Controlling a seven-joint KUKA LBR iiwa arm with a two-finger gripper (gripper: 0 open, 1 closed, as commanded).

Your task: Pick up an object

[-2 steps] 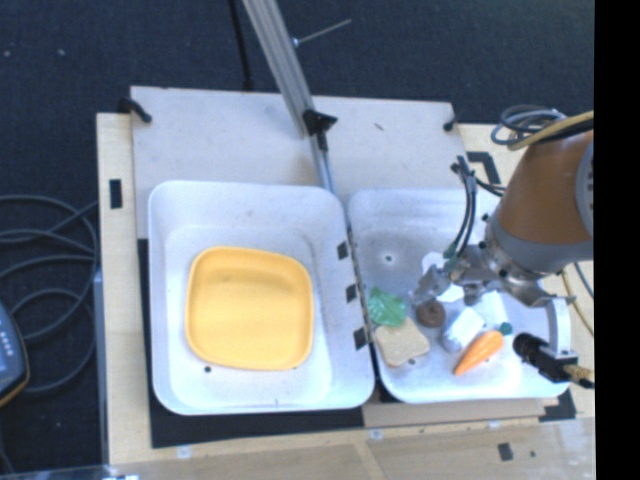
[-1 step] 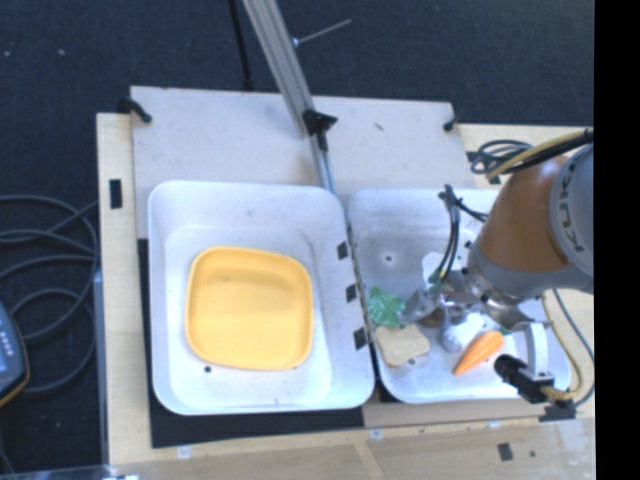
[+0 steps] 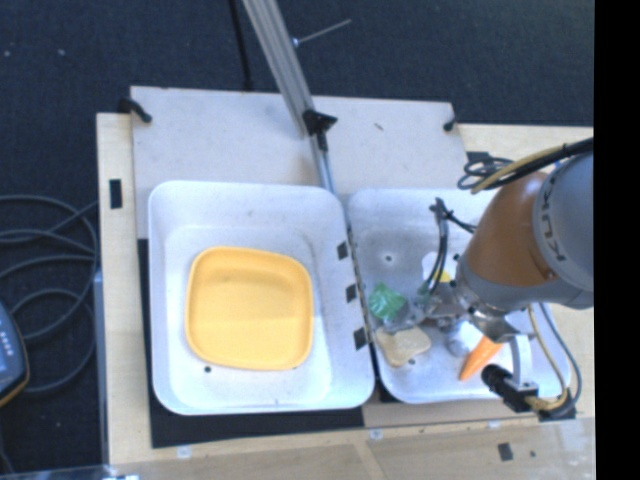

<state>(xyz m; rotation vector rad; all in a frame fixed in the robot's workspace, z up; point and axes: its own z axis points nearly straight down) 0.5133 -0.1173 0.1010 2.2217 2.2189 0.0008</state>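
In the right bin (image 3: 395, 230) lie a green crumpled object (image 3: 385, 301), a tan rounded object (image 3: 404, 344) and an orange carrot-shaped piece (image 3: 477, 359). My gripper (image 3: 432, 315) hangs low over the bin's front half, just right of the green object and above the tan one. The arm's orange band and grey wrist cover the bin's right part. A small white-grey object (image 3: 457, 344) peeks out under the wrist.
The left bin (image 3: 170, 268) holds a yellow square plate (image 3: 249, 308). A metal pole (image 3: 285, 63) slants from the top down to the gap between the bins. Cables (image 3: 490, 168) loop at the right bin's far corner.
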